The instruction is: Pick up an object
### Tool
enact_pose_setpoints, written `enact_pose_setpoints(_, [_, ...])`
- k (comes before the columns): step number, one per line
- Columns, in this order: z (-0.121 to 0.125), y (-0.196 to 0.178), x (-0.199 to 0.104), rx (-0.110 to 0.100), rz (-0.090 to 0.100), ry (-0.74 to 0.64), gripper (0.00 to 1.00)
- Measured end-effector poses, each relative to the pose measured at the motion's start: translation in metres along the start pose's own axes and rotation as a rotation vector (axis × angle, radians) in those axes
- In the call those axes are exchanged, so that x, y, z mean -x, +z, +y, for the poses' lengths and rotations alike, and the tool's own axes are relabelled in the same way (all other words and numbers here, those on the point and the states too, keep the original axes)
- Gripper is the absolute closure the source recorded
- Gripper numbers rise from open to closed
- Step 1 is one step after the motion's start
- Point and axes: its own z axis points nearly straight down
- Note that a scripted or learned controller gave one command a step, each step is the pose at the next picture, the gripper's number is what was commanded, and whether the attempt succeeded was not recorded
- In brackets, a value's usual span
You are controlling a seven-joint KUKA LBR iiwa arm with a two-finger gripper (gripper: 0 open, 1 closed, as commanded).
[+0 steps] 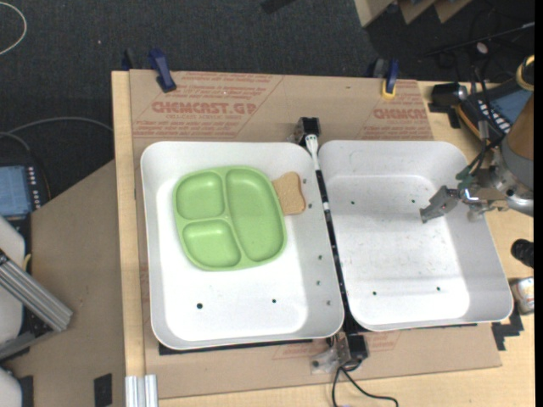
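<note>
The hand [441,202] hangs over the right bin [399,303], and I cannot tell its spread. The targets lie well off to its far side: green plate [229,217] and tan block [289,193] touching. Reach short and it grabs nothing.

We are reaching in from the right with our grey arm [519,155] held low and the gripper [441,203] pointing left and slightly down, its dark fingers [437,205] too small and blurred to judge, nothing visibly between them.
</note>
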Motion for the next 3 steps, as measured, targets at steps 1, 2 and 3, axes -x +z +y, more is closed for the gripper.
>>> enact_pose_setpoints(1, [-0.019,-0.135,-0.041,0.017,-0.003,-0.006,0.0])
enact_pose_setpoints(2, [-0.031,-0.323,-0.071,0.023,-0.004,-0.005,0.0])
enact_pose_setpoints(3, [-0.06,-0.347,-0.07,0.009,-0.002,0.0,0.0])
